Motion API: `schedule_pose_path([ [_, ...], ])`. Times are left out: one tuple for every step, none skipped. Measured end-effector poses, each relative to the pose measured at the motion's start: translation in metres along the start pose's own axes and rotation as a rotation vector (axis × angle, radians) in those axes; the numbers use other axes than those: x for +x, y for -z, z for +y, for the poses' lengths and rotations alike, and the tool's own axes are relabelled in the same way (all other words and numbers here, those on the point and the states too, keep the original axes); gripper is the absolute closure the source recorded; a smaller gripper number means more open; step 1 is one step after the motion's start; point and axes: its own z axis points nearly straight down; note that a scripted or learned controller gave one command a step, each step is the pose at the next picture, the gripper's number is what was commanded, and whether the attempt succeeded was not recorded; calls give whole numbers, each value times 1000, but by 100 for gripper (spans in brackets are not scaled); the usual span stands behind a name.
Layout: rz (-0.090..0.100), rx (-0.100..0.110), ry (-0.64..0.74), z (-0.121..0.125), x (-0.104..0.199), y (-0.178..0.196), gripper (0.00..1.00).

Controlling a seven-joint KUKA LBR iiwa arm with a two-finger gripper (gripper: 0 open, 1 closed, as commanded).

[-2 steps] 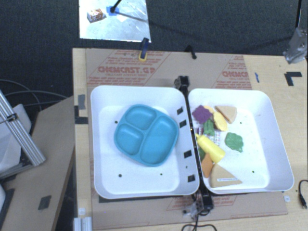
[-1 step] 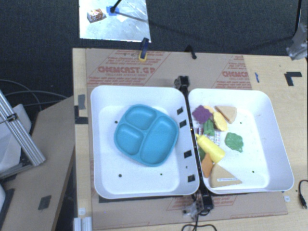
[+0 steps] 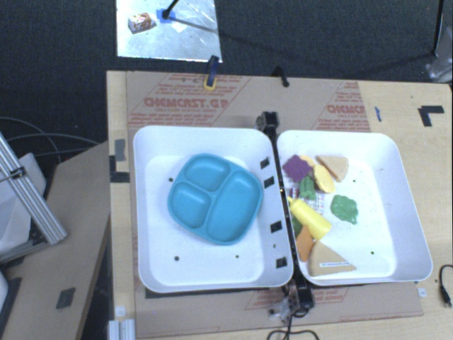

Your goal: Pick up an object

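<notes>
The right bin [image 3: 396,190] holds several toy food pieces along its left side. A purple piece [image 3: 295,166] lies at the back left, with a tan wedge [image 3: 333,165] and a yellow piece [image 3: 323,181] beside it. A small dark green piece [image 3: 307,187] sits below them and a brighter green leaf shape [image 3: 344,208] lies to the right. A yellow cylinder [image 3: 309,217] rests over an orange piece [image 3: 304,244]. A tan triangular wedge [image 3: 328,258] lies near the front edge.
The left bin [image 3: 152,190] holds a blue divided plate [image 3: 214,197]. A black divider [image 3: 279,197] with clips runs between the bins. A shiny sheet [image 3: 168,20] with a small object lies behind the bench. An aluminium frame [image 3: 25,190] stands at the left.
</notes>
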Motion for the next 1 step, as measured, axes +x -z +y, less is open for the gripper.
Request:
schedule_pose_path([
  [-1, -3, 1, 1, -1, 11, 100],
])
